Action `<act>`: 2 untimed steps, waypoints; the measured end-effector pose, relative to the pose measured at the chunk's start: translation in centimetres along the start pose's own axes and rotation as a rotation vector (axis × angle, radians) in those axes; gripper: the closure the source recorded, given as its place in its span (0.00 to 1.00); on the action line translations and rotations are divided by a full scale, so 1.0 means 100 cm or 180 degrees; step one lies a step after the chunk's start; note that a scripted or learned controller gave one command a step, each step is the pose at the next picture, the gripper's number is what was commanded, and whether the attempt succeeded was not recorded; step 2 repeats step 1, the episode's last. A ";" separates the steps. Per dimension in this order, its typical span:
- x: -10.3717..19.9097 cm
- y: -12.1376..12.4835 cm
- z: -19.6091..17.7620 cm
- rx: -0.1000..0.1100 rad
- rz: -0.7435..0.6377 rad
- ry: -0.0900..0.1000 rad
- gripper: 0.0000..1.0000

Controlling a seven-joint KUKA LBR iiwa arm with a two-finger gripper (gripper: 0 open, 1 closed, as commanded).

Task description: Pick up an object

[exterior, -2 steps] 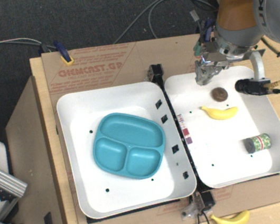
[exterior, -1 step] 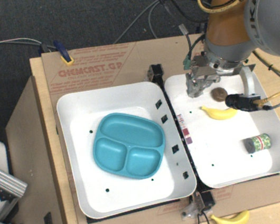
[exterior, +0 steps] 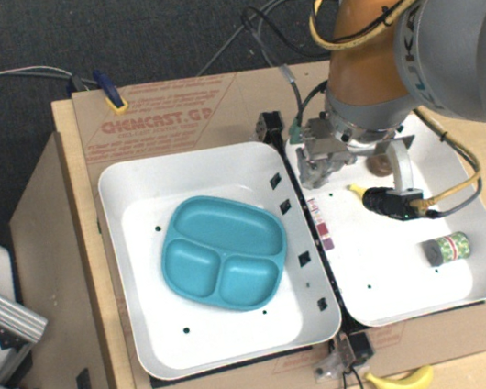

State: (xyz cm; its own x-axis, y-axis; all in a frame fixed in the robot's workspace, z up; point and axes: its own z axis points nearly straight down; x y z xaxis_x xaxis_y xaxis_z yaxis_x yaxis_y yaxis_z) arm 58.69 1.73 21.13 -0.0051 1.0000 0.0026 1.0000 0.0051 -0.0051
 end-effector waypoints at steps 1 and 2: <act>0.047 -0.027 0.004 0.0001 0.0001 -0.0001 1.00; 0.047 -0.027 0.004 0.0001 0.0001 -0.0001 1.00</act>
